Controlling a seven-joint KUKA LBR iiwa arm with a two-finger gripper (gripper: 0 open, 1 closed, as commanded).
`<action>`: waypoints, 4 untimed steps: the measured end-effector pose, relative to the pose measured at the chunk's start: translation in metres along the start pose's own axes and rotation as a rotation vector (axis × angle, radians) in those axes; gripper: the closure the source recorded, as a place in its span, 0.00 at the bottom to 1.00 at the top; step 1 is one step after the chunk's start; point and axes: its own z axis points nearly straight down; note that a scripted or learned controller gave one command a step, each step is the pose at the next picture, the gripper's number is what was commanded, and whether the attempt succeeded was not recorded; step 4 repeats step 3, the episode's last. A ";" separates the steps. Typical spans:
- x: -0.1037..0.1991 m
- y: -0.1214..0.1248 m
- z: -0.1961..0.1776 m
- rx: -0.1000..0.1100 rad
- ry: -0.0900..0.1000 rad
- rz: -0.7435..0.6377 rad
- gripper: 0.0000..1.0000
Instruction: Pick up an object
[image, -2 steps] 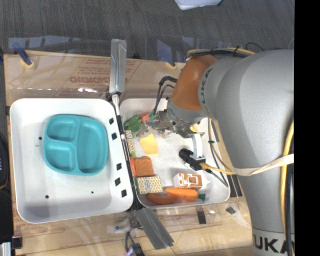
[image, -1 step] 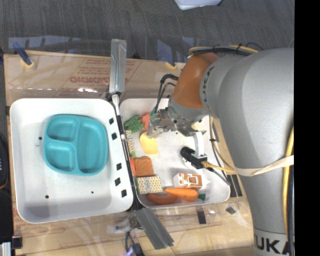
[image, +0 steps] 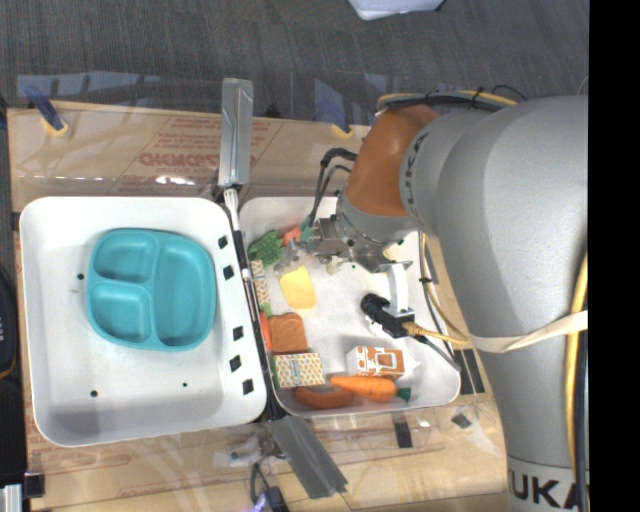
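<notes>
The arm bends over the right bin (image: 440, 385), its gripper (image: 325, 245) low at the bin's upper left, probably going for the toys crowded along that wall. Nearest is a pale yellow wedge (image: 298, 288), smooth and blocky, centre-frame; whether the jaws are apart or together I cannot tell.

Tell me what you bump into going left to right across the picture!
Teal plate → bread slice → carrot → grey arm.
</notes>
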 end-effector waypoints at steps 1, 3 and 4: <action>0.002 0.045 0.016 -0.006 0.000 -0.034 0.00; 0.054 -0.005 -0.082 -0.001 0.001 -0.115 1.00; 0.054 -0.005 -0.082 -0.001 0.001 -0.115 1.00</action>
